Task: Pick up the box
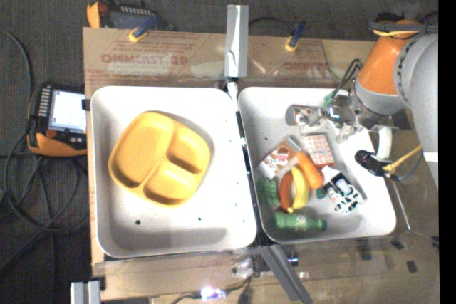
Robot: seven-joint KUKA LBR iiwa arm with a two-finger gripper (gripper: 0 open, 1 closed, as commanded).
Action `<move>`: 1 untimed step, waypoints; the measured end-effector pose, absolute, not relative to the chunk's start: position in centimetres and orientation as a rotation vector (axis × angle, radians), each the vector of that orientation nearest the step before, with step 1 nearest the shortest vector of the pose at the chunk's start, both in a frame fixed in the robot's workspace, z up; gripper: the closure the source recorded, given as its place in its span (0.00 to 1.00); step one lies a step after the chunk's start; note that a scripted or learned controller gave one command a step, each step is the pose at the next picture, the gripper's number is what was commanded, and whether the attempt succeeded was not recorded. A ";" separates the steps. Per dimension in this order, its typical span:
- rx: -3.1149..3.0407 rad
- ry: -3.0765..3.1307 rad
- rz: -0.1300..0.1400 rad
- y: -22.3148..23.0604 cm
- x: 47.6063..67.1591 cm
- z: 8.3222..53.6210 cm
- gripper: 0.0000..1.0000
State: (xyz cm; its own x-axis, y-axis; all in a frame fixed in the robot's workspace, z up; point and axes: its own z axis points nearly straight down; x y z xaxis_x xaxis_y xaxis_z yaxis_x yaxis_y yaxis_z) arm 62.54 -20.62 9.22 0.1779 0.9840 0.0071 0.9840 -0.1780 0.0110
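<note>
A: Where does the box [319, 149] lie?

B: In the right bin [381, 221], flat on its floor, red-printed face up, just below and slightly left of the gripper [340, 112]. Beside it lie a second small carton [278, 156], a banana [300, 187], a carrot [309, 169] and a green bottle [299, 223].

A: And the fingers?

B: The gripper hangs over the upper part of the right bin, close to a small can [303, 114]. Whether the fingers are spread or closed cannot be told; nothing is seen between them. The left bin [121, 224] carries a yellow divided tray [161, 156].
</note>
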 end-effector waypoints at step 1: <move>2.454 1.960 -0.004 -18.2 66.9 17.9 0.00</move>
